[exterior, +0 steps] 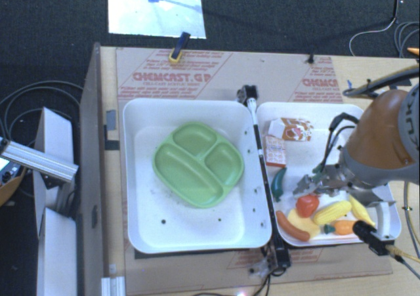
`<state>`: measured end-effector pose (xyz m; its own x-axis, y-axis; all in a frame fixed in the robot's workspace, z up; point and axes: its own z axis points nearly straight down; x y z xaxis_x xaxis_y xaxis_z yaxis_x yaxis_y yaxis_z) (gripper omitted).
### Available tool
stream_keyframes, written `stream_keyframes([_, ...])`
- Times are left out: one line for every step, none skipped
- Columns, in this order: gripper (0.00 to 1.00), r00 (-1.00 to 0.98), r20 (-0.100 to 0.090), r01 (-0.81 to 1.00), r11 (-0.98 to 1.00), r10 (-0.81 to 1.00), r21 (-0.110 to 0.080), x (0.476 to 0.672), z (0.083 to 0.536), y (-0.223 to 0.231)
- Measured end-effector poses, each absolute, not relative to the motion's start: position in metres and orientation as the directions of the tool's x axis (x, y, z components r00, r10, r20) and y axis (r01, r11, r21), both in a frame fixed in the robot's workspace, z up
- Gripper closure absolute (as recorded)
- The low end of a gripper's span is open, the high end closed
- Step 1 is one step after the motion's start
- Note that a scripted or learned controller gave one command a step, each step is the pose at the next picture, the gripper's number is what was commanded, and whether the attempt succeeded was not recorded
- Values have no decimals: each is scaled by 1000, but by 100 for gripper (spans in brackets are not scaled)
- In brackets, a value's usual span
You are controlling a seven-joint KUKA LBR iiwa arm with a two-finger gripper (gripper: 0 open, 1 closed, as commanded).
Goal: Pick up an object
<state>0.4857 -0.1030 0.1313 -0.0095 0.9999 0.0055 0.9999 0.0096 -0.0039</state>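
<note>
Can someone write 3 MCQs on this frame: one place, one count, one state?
1. Where is the green divided plate?
A. left bin
B. right bin
C. on the floor

2. How many compartments does the plate have?
A. one
B. three
C. six

3. How does the red tomato lie?
A. inside the plate
B. loose in the right bin, beside the corn cob
C. on the cardboard

Key: 1 A, it fills the middle of the left bin. 2 B, ridges split it in three. 3 B, it rests on the bin floor just below the gripper.
</note>
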Motion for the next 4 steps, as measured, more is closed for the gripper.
stream_keyframes([0,0,-1,1000,0,1000,2,487,83,-98])
stream_keyframes([100,-3,0,1000,3,1000,5,488,95,-97])
stream_keyframes([100,-4,0,1000,4,1000,7,489,105,-97])
stream_keyframes([100,-4,-3,1000,4,1000,9,521,176,-112])
